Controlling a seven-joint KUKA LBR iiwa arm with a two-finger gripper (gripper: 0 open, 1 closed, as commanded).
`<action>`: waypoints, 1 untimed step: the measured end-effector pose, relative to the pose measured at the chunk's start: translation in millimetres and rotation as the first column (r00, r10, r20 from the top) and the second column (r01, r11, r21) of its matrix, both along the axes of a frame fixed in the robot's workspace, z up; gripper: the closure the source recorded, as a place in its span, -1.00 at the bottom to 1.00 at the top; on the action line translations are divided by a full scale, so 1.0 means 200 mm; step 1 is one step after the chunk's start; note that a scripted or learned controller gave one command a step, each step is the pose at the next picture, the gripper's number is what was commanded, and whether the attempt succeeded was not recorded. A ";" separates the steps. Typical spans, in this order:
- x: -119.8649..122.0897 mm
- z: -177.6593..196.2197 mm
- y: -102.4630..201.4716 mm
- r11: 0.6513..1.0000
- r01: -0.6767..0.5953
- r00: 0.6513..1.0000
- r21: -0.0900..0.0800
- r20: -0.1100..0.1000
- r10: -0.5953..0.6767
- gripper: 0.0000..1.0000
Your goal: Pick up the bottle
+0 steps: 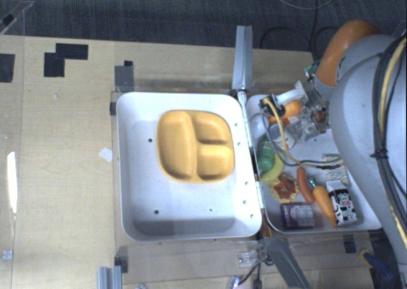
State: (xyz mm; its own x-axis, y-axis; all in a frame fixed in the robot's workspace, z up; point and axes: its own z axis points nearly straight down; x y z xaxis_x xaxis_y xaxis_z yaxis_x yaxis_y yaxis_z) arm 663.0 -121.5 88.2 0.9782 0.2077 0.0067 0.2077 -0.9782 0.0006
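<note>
A green bottle-like object [266, 154] lies against the left wall of the right bin [318, 227], partly covered by a yellow banana [275, 168]. My gripper [305, 118] hangs over the far part of the right bin, up and to the right of the green object and apart from it. A small orange thing [292, 110] sits right at the gripper's left side. I cannot tell whether it is held.
The left bin [137, 205] holds a yellow divided tray [194, 145]. In the right bin's near half lie a pizza-slice toy [284, 187], two carrots [323, 202], a purple can [297, 215] and a white printed box [342, 204]. The arm covers the right bin's right side.
</note>
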 end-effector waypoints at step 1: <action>-0.12 -0.01 -0.29 0.957 -0.289 0.957 -0.004 -0.002 0.289 1.00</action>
State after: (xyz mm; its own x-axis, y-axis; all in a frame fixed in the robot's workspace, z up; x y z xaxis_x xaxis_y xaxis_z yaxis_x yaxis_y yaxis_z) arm 638.2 -179.4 87.2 0.8763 0.4818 0.0044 0.4818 -0.8763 0.0038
